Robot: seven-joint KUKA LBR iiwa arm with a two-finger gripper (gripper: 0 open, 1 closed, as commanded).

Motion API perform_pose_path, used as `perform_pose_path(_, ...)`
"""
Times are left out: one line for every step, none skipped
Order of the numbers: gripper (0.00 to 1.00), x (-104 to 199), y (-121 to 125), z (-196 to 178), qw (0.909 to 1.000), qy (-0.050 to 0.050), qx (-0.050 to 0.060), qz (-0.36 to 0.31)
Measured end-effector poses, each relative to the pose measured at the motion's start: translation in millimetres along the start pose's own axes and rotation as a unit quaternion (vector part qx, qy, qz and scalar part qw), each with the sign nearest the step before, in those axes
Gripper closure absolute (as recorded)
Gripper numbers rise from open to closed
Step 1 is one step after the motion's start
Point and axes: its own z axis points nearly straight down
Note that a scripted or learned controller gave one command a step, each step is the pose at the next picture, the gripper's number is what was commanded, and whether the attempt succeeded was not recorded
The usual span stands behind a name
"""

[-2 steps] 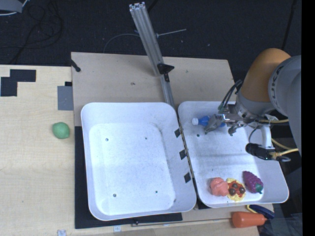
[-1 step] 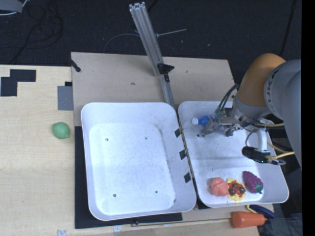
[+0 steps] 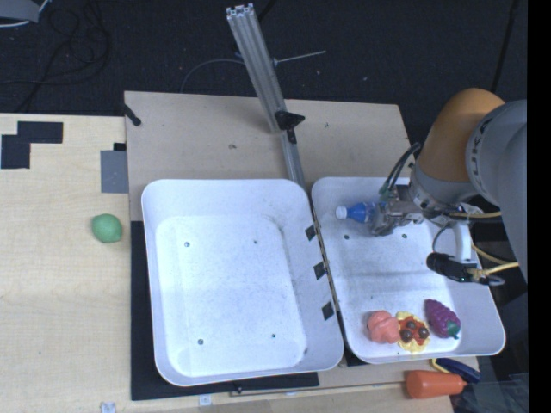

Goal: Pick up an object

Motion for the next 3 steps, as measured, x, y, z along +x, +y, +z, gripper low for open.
perform_pose_path(1.0, -5, -1, -62, 1.0, 0.0, -0.002, 0.001)
perform_pose_path(1.0, -3, -4, -124, 1.0, 0.0, -0.003, 0.0)
perform_pose_path(1.0, -3, -3, -177, 1.0, 0.0, -0.002, 0.0)
